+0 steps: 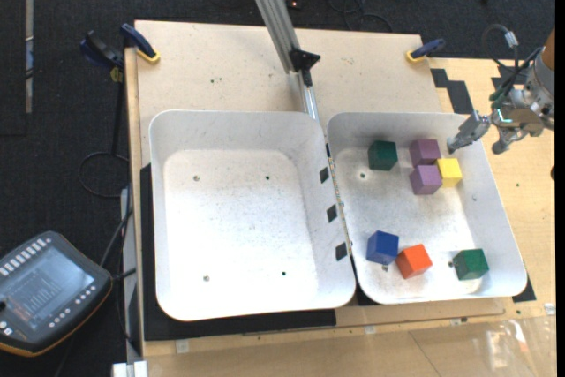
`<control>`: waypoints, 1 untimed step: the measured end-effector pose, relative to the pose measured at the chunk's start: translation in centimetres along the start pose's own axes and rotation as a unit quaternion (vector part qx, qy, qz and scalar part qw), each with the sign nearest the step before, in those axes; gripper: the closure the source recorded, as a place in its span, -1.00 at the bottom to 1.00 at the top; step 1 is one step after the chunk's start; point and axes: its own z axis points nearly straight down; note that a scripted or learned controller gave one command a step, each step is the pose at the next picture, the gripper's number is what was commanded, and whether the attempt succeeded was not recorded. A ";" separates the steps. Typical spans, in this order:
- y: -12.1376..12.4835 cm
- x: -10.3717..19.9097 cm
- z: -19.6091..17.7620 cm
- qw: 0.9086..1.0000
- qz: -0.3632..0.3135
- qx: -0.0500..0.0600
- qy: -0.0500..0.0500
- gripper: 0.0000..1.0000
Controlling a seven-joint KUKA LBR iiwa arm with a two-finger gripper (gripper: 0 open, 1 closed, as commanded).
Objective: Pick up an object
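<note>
Two shallow white bins sit side by side on the bench (221, 66). The left bin (177, 132) has its whole floor free. The right bin (494, 216) carries all the blocks. A dark green cube (382, 155) lies near its upper middle. Right of it are two purple cubes (425, 165), one just above the other, with a yellow cube (449, 171) touching their right side, close to the bin's right wall. Along the lower edge, a blue cube (382, 246) and an orange cube (414, 261) touch each other, and a second green cube (470, 264) sits apart in the lower right corner. The middle of that bin's floor is free.

The arm comes in at the right edge of the frame. Its end effector (484, 131) hangs over the bin's upper right rim, just above and right of the yellow cube, its two fingers spread apart with nothing between them.
</note>
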 end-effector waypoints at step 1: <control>0.1 0.0 -0.3 1.000 -0.001 -0.002 -0.001 -1.00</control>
